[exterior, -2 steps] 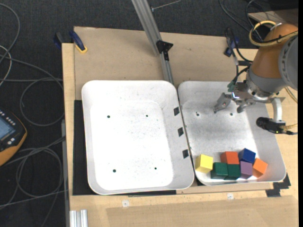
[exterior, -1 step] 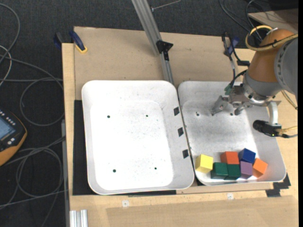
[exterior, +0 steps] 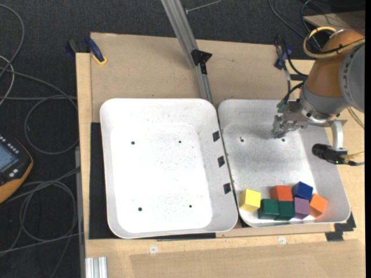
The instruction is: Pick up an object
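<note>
From the fixed camera above the bench, the arm (exterior: 333, 77) reaches in from the right, its orange band just above the wrist. The gripper (exterior: 283, 130) hangs over the far part of the right bin (exterior: 261, 149), close to that bin's bare floor; whether it is spread or pressed together cannot be told, and nothing shows in it.

The blocks lie well apart from the gripper, clustered at the near edge of the right bin. A yellow block (exterior: 251, 199) sits at the left of the cluster, slightly separate. Just right of it lie two green blocks (exterior: 276, 208) side by side, with a red-orange block (exterior: 283, 193) behind them. A blue block (exterior: 303, 189) and a purple block (exterior: 302, 205) follow, and an orange block (exterior: 318, 203) sits farthest right.

The left bin (exterior: 159, 167) lies beside the right one, their long sides touching.
</note>
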